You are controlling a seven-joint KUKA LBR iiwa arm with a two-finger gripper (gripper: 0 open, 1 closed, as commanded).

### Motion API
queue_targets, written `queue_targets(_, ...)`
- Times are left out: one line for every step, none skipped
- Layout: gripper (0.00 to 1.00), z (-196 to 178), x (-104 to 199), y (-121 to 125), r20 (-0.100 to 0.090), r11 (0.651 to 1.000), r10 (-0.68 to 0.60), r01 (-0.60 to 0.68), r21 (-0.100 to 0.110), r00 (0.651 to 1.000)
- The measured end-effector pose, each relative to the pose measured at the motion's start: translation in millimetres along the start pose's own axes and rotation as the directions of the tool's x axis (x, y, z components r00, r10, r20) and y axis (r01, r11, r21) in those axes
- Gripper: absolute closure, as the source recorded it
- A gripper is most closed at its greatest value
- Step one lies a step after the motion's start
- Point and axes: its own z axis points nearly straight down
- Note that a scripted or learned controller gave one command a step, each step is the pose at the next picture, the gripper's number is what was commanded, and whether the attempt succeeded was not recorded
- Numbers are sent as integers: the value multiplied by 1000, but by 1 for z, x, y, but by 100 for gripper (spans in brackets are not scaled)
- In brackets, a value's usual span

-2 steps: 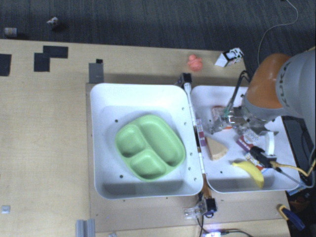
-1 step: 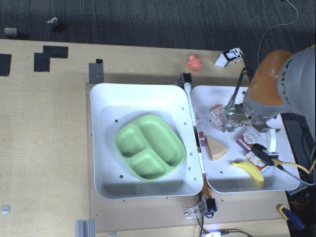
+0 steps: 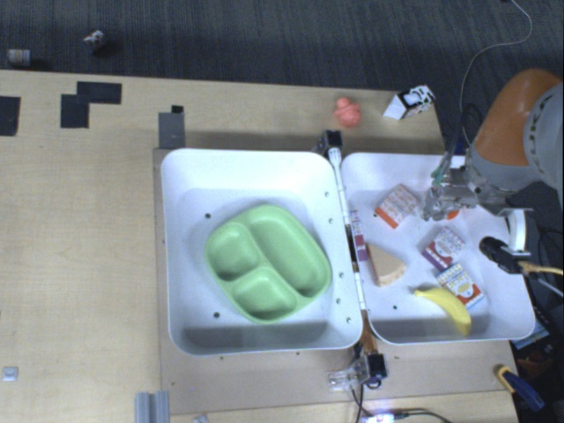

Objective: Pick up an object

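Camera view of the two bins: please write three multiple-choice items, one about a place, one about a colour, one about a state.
1. Where does the banana lie?
A. in the right bin
B. in the left bin
C. on the bench

2. What colour is the divided tray?
A. red
B. green
C. black

3. How does the divided tray rest?
A. flat on the left bin's floor
B. upside down
C. leaning on the banana

Answers: 1 A, it lies near the front wall of the right bin. 2 B, it is pale green. 3 A, its compartments face up inside the left bin.
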Motion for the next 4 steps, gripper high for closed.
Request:
queue_targets(100,-47,-43,46,0,1000,-2,2,-2,1000)
queue_targets(0,-46,-43,45,0,1000,-3,3,-1,1000)
queue_targets(0,17,-41,-43,-3,1000,-4,4,-1,1000)
queue_targets(100,6,-41,-41,-1,1000,-6,6,-5,1000)
